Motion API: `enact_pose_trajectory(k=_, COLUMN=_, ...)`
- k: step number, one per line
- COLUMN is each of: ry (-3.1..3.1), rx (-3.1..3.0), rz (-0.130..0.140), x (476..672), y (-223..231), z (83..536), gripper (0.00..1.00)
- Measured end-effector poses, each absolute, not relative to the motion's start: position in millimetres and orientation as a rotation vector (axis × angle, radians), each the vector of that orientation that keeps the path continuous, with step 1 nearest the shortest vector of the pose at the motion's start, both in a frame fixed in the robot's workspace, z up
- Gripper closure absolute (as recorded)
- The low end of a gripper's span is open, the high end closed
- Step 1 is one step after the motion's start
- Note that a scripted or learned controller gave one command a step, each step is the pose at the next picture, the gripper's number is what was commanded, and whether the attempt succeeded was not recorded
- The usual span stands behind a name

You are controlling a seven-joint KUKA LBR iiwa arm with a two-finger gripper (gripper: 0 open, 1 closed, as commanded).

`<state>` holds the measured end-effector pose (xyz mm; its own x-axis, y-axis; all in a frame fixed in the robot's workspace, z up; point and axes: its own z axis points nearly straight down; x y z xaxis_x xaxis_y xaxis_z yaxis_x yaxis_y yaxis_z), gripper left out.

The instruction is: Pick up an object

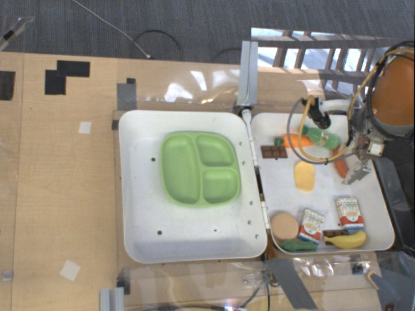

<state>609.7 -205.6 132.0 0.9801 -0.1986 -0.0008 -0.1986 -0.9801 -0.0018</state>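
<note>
arm (394,96) cut off at right edge, carrot (299,140) partly hidden by cables

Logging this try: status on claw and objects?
Claw over right bin, fingers unclear. Nothing seen held. Yellow block, banana untouched. Cables drape over items.

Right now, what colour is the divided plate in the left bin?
Light green, seen in the camera view.

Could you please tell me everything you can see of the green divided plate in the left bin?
The green divided plate is a pale green, rounded-square dish that looks like smooth plastic. Raised ridges split it into three compartments: one long one on the left and two smaller ones stacked on the right. It lies flat, right side up, near the middle of the left white bin, resting on the bin's floor. Nothing lies in the compartments, and nothing else touches it.
</note>
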Motion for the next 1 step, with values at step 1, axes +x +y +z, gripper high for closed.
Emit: enact_pose_trajectory(k=1, ry=0.339, rx=-3.123, rz=-0.034, x=563.0, y=-203.8, z=96.4, gripper=0.0)
